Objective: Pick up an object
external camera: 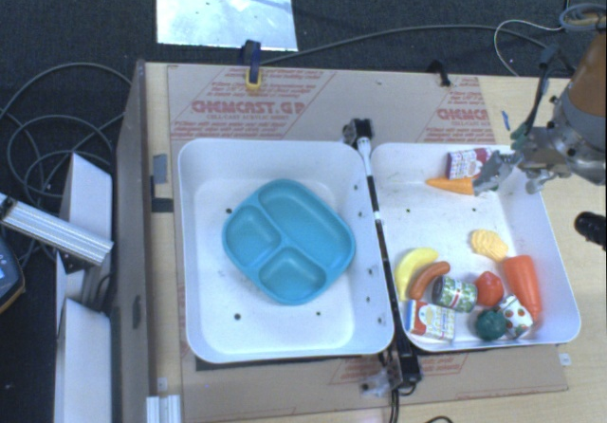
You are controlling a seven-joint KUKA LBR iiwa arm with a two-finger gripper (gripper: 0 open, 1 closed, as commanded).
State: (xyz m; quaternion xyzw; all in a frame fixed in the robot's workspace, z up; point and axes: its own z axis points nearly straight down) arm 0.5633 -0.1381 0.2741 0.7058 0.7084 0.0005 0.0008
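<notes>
Reaching in from the right over the right-hand bin (pixel 555 250), with the gripper (pixel 501 168) hanging low at the bin's far end. Spread apart and holding nothing, as far as can be judged from the two dark fingers (pixel 486 176) pointing down and leftward. Just beside those tips, to the left: a small orange carrot (pixel 450 186), lying flat on the bin floor. Long axis roughly left to right, thin end away from the tool, thick end toward it. Touching or nearly touching the carrot's far side, a small pink and white carton (pixel 462 163). Likely target: the small orange carrot, being nearest; needs a short shift left and down, with the fingers closing across the short width, not along the length. Risk of nudging the carton instead.

Farther out, toward the near end of the same bin, well apart from the tool: a yellow corn piece (pixel 489 243), a larger carrot (pixel 524 284), a banana (pixel 413 269), a sausage (pixel 429 279), a small can (pixel 455 294) and a tomato (pixel 488 288), crowded together. Beyond the divider, in the left bin (pixel 209 222), a blue sectioned plate (pixel 287 241).
</notes>
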